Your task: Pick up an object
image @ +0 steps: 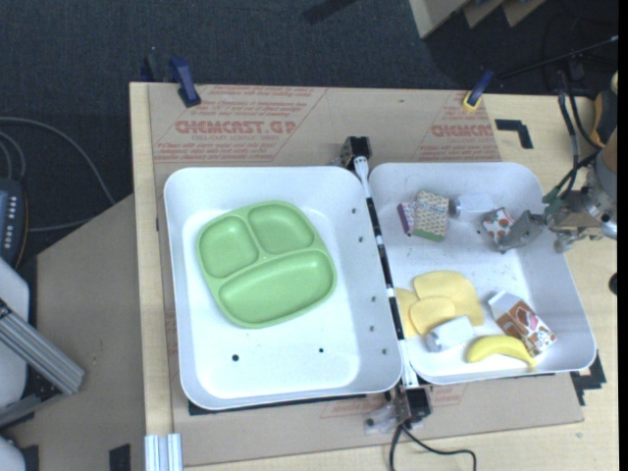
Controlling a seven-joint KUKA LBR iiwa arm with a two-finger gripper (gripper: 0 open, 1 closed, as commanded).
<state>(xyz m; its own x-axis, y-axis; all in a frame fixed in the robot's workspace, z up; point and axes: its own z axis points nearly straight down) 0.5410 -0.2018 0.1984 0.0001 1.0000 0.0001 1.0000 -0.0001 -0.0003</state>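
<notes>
I see gripper (518,232) low at right bin (559,263) edge | beside packet (497,226) | fingers: can't tell | banana (498,349) near front

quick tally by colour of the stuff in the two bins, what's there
green: 1, divided plate in the left bin
yellow: 3, banana and two flat pieces in the right bin
patterned or multicoloured: 3, pouch, small packet, carton
white: 1, small item
total: 8

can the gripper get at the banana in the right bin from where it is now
Probably yes: the banana lies uncovered at the right bin's near edge, beside a small carton. The gripper is above the same bin.
</notes>
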